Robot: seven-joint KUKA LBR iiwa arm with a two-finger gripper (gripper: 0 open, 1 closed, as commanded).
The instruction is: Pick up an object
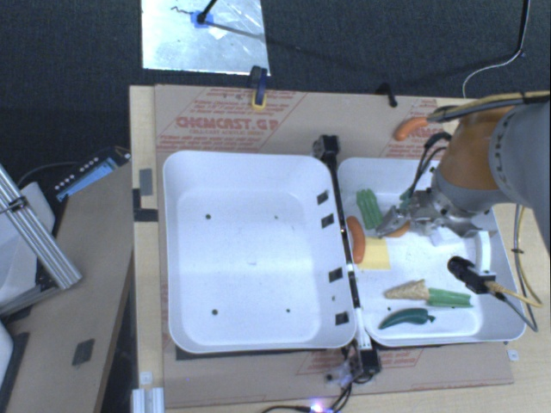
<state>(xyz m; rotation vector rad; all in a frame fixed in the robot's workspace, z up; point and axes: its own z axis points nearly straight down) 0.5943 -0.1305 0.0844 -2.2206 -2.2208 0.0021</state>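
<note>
**Positioning over the right bin for a pick**

Hovering low in the right bin [495, 317], the gripper [398, 222] sits just right of the green ridged piece [369, 207], which serves here as the landmark. The jaws appear parted, with nothing visible between them; no object is held.

Candidate objects, relative to the green ridged piece:
- Orange sausage-shaped piece [356, 237]: just below and to the left, against the bin's left wall.
- Yellow block [375, 255]: directly below, touching the sausage-shaped piece.
- Cone-shaped piece [407, 290] and green-stemmed piece [448, 298]: well below and to the right.
- Dark green pepper [407, 318]: farthest below, near the bin's front wall.
- A second orange piece [410, 128] lies on the surface above, outside the bin.

The left bin [250, 248] carries nothing relevant to this step.

Step in hand, as judged: approach and alignment, before any grasp. The nearest targets are the green ridged piece and the yellow block.

Next move calls for centring the jaws over one object, descending until they straddle it, then closing. Risk: the yellow block and sausage-shaped piece touch, so a closing grip there may catch both or push one aside.
</note>
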